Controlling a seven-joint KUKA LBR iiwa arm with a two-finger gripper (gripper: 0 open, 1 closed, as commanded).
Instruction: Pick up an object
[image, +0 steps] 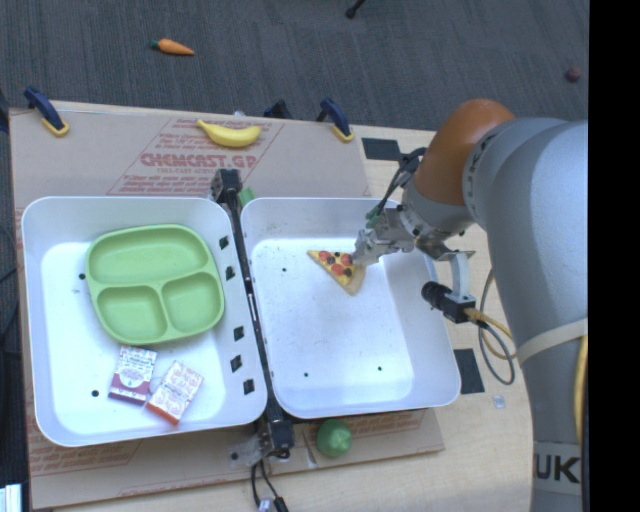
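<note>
Right bin floor mostly open — lower and left parts bare, only a pizza slice toy near the upper middle, with the gripper right at its upper-right edge. Arm blocks the frame's right side. Left bin is crowded: green divided plate fills the upper centre, two small packets below it — narrow bare strips along the edges.
</note>
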